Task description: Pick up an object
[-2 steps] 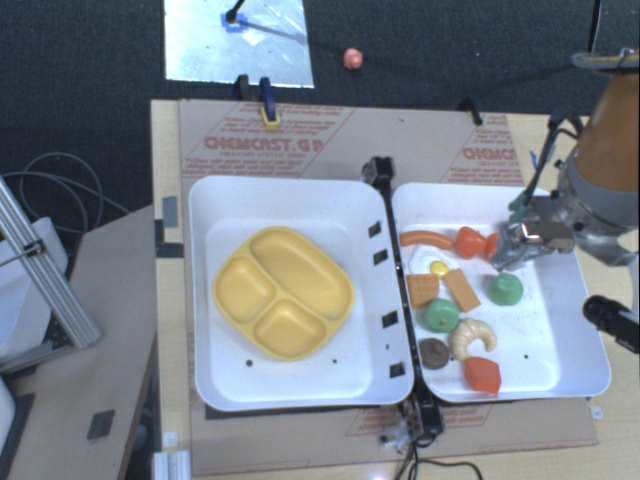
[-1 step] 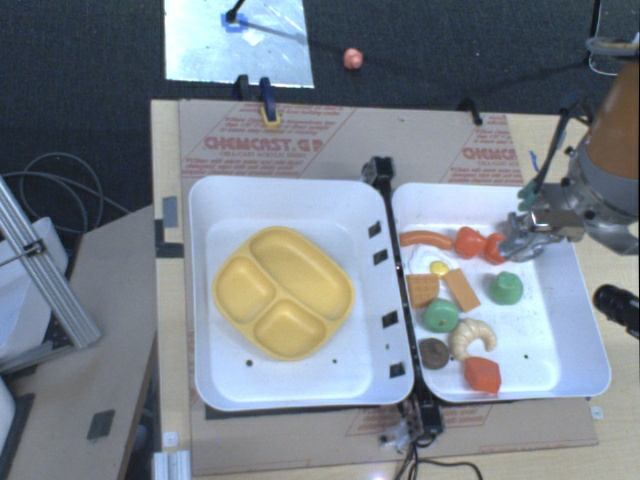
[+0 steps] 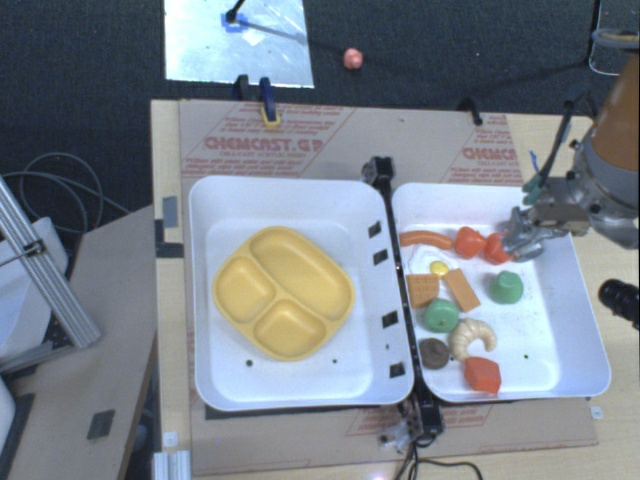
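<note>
Gripper (image 3: 522, 236) low over right bin (image 3: 580, 368), at bin's 1 o'clock; whether it is open or closed, cannot tell (too small, blurred). Red piece (image 3: 496, 250) touching or just beside it at its 8 o'clock, not visibly held. Likely light, hard plastic, smooth and rounded, may slip; take across narrow middle.

Count in right bin: two red-orange round pieces, one sausage (image 3: 427, 238), two green, two orange flat, one croissant (image 3: 472, 336), one brown, one yellow, one red block. Left bin (image 3: 215, 208): one yellow tray (image 3: 283, 291).
</note>
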Controlling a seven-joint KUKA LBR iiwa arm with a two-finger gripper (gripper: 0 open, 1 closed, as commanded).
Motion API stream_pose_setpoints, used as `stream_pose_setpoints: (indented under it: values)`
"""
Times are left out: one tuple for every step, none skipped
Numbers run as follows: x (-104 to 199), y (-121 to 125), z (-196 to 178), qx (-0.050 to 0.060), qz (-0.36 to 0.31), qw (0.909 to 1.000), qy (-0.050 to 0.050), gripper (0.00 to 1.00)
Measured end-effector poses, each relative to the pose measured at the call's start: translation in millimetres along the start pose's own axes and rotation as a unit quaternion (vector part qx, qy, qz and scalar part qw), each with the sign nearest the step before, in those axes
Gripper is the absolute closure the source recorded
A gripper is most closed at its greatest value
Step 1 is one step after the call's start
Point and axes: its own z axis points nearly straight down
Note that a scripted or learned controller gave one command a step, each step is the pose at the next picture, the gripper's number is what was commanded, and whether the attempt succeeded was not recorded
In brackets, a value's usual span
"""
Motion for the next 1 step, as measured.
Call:
stream_pose_setpoints:
  values:
    - [111.0,26.6,176.7,0.011,-0.001,0.9999,0.002,1.00]
